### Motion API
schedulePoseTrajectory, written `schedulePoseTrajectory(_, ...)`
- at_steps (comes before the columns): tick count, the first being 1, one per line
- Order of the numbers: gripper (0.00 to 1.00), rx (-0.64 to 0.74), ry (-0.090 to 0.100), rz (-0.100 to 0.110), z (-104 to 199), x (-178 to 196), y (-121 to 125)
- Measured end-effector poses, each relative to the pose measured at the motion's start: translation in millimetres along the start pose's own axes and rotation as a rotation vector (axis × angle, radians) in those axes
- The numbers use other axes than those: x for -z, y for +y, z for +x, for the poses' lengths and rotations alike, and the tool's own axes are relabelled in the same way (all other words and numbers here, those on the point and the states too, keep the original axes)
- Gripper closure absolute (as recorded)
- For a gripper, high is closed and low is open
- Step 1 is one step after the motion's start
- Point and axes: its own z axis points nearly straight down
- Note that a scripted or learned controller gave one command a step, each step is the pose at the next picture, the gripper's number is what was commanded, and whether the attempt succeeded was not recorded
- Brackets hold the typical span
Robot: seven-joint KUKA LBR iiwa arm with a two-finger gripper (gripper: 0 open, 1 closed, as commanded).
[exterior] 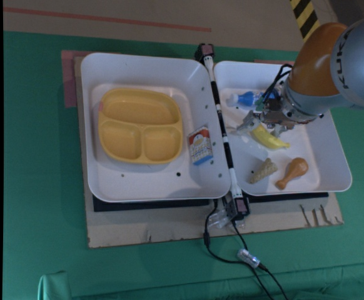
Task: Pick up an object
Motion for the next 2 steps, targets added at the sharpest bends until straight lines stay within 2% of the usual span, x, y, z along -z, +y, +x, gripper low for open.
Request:
schedulePoseTrajectory(1,1.0,-0.009,-0.006,-0.013,-4.4,15.2,2.8)
schedulePoseTrajectory(2,1.0,0.002,0.005,0.01,38.9,162.1,33.0)
